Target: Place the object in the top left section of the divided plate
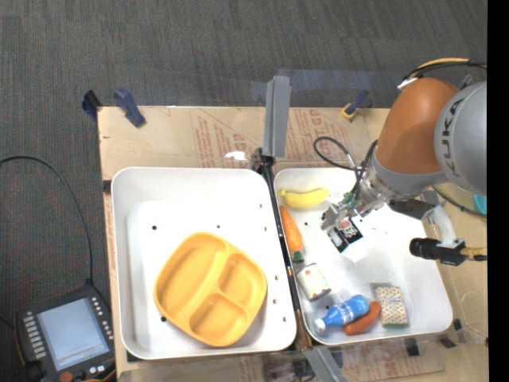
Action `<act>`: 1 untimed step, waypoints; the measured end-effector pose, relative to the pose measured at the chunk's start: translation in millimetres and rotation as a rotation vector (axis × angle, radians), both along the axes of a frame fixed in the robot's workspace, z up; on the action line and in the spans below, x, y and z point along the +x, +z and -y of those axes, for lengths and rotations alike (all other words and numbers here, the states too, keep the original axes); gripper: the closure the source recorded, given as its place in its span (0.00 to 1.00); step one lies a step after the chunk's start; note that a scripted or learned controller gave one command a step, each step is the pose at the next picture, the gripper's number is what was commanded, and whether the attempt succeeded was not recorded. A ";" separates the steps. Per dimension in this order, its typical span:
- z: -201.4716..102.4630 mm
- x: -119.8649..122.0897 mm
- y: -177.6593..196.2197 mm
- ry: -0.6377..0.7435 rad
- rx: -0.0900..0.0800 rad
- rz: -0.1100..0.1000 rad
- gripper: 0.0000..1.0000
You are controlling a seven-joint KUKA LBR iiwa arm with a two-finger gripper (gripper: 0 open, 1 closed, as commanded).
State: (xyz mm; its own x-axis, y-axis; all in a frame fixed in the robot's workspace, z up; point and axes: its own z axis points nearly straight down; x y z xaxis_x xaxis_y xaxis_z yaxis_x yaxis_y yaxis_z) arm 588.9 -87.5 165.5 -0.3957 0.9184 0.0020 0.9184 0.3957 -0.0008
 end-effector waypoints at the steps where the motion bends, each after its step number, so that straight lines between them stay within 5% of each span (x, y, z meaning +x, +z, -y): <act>1: -58.7 -42.2 20.9 0.309 0.001 -0.002 1.00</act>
